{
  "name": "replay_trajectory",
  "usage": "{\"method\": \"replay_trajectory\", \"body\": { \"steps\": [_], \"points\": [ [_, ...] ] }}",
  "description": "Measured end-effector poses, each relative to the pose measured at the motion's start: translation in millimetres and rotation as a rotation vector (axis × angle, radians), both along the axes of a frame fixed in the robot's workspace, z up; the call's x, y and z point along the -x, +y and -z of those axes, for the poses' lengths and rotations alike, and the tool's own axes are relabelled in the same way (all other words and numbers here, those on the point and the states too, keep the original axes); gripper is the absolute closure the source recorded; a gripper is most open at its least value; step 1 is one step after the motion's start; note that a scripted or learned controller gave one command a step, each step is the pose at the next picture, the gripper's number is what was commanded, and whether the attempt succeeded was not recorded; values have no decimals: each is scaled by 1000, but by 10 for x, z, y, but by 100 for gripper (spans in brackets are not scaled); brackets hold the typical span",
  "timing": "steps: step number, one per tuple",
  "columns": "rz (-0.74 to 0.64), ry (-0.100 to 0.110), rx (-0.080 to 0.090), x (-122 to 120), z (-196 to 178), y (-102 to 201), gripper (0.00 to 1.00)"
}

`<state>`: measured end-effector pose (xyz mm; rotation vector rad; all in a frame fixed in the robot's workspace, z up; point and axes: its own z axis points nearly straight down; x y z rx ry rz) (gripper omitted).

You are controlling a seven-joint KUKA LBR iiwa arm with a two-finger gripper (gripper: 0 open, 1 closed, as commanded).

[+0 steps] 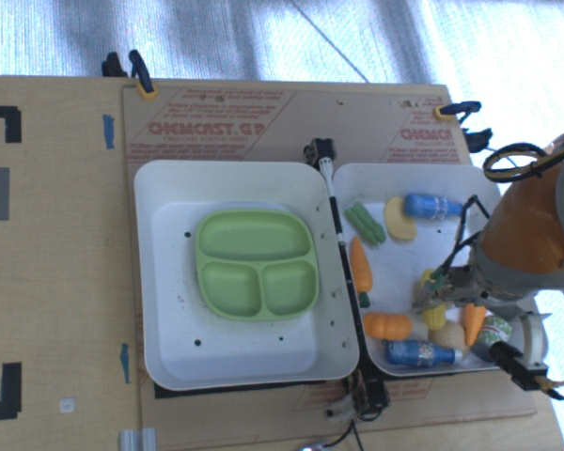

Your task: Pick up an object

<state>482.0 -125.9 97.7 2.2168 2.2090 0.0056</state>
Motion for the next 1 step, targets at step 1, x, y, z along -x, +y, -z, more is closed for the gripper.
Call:
{"method": "replay_trajectory", "body": {
  "steps": [1],
  "points": [
    [-6,9,-7,-271,-1250,684,100]
  ]
}}
